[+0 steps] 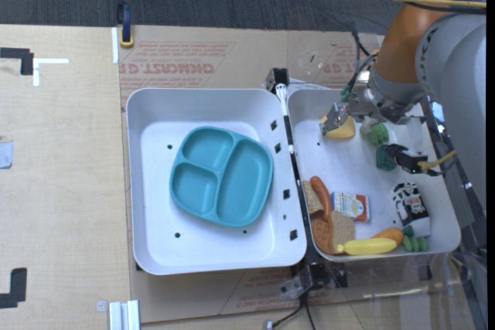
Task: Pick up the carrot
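We see the carrot [389, 236] lying near the front wall of the right bin [363, 170], orange body pointing left and its green top [415, 243] at the right end. It rests just behind a yellow banana [370, 246], seemingly touching it, with a slice of bread [334, 231] to its left and a small black-and-white carton [410, 203] behind it.

The gripper [336, 120] hangs at the far end of that bin, well apart from the carrot, close over a yellow wedge that looks like cheese [341, 129]. Whether the claw is parted or closed we cannot tell from this angle, and nothing shows plainly clamped in it.

We judge the carrot to be a toy: light, stiff, smooth-skinned, so likely to slip or roll under a careless pinch. Its thicker orange middle seems the best place to grip, squeezing across the narrow width, fingers clear of the banana. The tapered tip and leafy end look like poorer holds.

The left bin [147, 189] holds a teal divided plate [222, 176]
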